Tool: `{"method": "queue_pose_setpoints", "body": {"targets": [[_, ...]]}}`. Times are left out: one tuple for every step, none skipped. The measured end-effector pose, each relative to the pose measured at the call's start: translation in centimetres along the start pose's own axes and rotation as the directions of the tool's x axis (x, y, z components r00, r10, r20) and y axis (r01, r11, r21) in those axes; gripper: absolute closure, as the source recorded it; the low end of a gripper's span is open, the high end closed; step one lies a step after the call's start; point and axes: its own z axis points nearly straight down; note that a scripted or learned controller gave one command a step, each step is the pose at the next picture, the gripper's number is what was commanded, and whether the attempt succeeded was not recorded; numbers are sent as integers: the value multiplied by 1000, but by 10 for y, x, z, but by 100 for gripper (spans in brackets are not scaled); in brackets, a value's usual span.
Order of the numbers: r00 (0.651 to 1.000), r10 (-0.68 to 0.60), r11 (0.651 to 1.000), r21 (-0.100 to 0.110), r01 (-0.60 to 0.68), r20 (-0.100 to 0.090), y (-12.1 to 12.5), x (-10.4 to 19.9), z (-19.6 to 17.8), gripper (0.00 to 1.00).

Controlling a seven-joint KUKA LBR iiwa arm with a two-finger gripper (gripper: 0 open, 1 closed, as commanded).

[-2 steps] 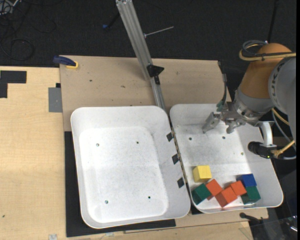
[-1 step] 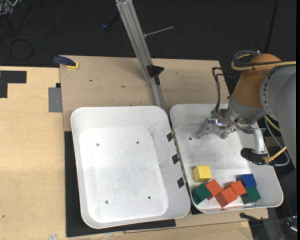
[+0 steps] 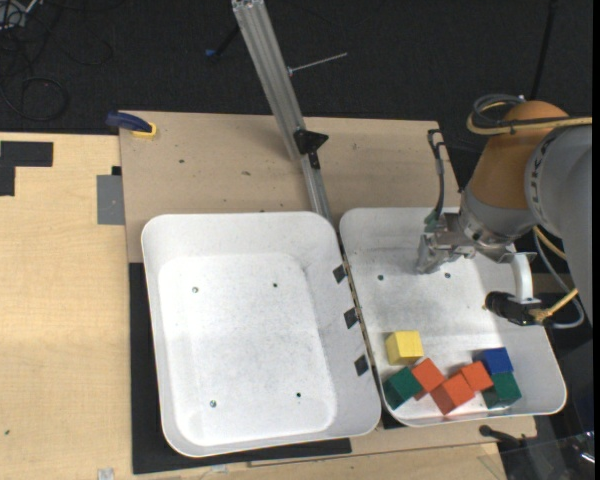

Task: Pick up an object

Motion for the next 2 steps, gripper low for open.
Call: {"method": "queue_pose_setpoints", "body": {"targets": [[1000,0,1000,-6,0,1,1,2,-63,100],[1000,1,1000,-6,-1,1,7,7,-110,100]]}}
